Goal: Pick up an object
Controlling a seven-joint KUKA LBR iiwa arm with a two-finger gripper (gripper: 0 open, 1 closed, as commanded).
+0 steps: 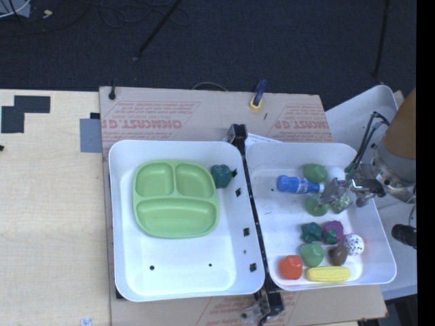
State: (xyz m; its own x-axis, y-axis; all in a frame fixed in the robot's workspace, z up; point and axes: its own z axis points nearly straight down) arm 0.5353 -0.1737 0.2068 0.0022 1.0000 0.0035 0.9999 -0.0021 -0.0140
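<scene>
The end effector point(338, 194) sits low in the right bin point(387, 263), over a green object point(317, 204) beside the blue bottle point(298, 184) (grip state unclear); we judge it mid-grasp, next closing and lifting.

Lighting's pretty even and soft, coming from overhead, so the two white bins point(180, 277) read bright without blowing out. The dark carpet point(204, 32) up top goes nearly black and swallows detail. Shadows are faint, just a thin soft one along the green plate point(175, 199). Whole frame is low-res and a bit mushy, with the small toys point(326, 240) in the right bin smeared at their edges.
</scene>
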